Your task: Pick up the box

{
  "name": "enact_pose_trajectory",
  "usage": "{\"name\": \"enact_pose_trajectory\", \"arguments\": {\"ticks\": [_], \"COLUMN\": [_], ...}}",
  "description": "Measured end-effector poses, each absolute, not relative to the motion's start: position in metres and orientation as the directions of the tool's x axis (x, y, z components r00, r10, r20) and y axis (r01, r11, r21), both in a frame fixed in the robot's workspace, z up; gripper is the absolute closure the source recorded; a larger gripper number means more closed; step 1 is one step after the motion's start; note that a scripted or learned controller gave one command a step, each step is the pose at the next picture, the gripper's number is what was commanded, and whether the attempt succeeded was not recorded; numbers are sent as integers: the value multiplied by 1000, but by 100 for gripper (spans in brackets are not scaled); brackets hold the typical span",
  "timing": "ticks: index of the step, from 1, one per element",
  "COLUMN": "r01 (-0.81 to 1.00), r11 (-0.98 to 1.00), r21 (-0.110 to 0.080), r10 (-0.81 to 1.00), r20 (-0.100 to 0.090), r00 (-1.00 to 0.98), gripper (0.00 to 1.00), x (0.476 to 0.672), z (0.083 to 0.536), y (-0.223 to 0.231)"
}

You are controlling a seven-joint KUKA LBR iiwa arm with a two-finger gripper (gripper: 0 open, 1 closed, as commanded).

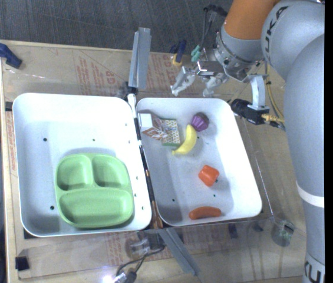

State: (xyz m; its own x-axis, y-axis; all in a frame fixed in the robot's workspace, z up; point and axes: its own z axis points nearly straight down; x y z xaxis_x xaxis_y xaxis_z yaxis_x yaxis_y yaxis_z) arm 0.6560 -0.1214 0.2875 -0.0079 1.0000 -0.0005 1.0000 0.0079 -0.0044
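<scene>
- Rig: the gripper (194,85) hangs above the far rim of the right bin (246,175), over the table (66,63) edge rather than over the bin's contents.
- Fingers (180,85): two pale fingers are visible, spread apart with a clear gap between them; nothing sits between them.
- Task item: the box (161,130) lies flat in the far-left corner of the right bin, close to the wall shared with the left bin (30,158). Its printed face is up.
- Neighbours: a banana (185,140) lies just beside the box on its right, possibly touching its edge. A purple item (200,121) sits beyond the banana. An orange item (208,175) and a sausage-shaped item (204,213) lie well apart, nearer the camera.
- Left bin holds a green divided tray (94,190); not relevant to the task.
- Step in hand, judged: approach stage; the grasp is not yet begun.
- Next move, judged: shift toward the box and the bin's left corner, then descend with the fingers open.
- Risk, judged: the box lies flat and near the wall, with the banana crowding one side, leaving little room for fingers to straddle it.
</scene>
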Motion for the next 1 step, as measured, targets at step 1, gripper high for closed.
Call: {"name": "enact_pose_trajectory", "arguments": {"ticks": [1], "r01": [1000], "r11": [-5], "r21": [-6], "r10": [1000], "r20": [-1], "r00": [5], "gripper": [0], "x": [641], "z": [150], "y": [-103]}}
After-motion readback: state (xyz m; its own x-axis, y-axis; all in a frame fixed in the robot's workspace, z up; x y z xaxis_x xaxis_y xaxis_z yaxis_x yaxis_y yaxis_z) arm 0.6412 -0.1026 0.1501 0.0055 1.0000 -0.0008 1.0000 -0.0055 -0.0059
